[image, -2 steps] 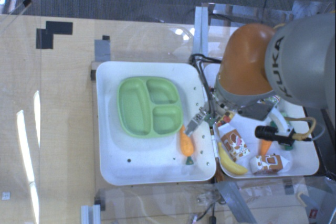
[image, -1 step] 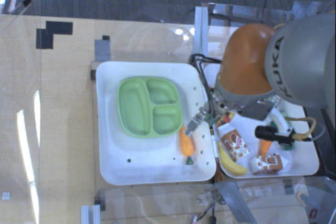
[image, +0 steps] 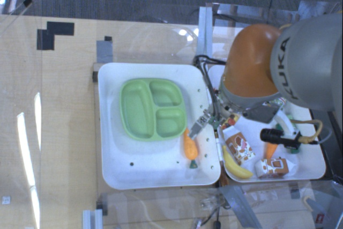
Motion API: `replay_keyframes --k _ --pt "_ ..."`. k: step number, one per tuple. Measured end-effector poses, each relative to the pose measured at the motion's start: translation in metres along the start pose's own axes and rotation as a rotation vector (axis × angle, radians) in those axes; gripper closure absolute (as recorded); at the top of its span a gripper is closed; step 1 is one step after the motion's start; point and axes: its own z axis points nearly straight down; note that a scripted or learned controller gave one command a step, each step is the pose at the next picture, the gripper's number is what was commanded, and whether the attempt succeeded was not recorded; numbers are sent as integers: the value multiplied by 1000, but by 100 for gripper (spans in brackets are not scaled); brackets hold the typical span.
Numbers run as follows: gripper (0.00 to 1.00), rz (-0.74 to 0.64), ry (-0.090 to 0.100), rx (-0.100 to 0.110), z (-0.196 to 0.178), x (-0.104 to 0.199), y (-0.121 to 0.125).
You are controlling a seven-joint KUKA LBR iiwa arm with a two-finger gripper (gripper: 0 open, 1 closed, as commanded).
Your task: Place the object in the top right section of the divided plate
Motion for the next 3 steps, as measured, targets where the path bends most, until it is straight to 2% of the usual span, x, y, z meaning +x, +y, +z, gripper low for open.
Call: replay_keyframes --k 1,2,3 --pt "0 -78 -2 -2 -44 -10 -11" --pt "100 -83 -6 -7 -55 -10 -9" --pt "100 -300 -1 -1 -58 32 -7"
